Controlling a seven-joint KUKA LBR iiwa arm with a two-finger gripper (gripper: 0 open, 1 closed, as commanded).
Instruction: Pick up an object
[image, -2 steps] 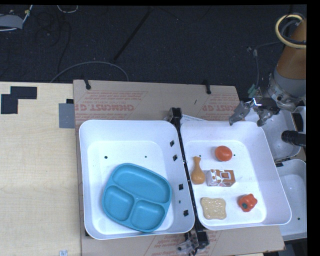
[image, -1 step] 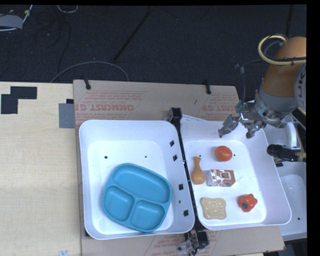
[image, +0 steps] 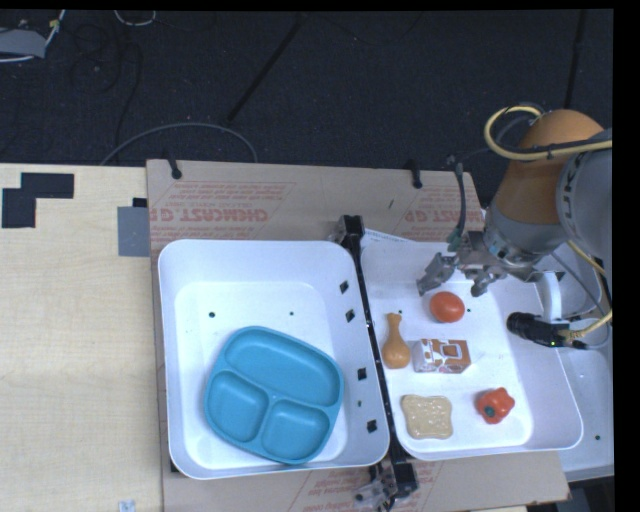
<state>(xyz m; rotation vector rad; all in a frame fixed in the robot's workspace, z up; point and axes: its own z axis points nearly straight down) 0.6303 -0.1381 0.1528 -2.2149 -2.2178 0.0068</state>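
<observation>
We see the arm (image: 545, 180) entering from the right, its gripper (image: 459, 279) hovering over the upper part of the right bin (image: 560, 415). The two fingers (image: 434, 278) stand spread apart and released, with nothing between them. Just below the gripper lies a tomato (image: 447, 307), close under the fingertips but not grasped.

We find four more items in the right bin. An orange gourd (image: 396, 344) lies near the divider, its neck pointing upward in the view. Just beside it to the right rests a brown-and-white packet (image: 442, 355). Below these, a toast slice (image: 427, 416) lies flat near the bin's front edge, and a red pepper (image: 495, 404) sits to its right, well apart from the tomato.

In the left bin (image: 185, 275) we see a blue tray (image: 272, 394) with three compartments, lying tilted toward the front right corner. Both bins rest on a cardboard sheet (image: 260, 200) atop the bench (image: 70, 340).
</observation>
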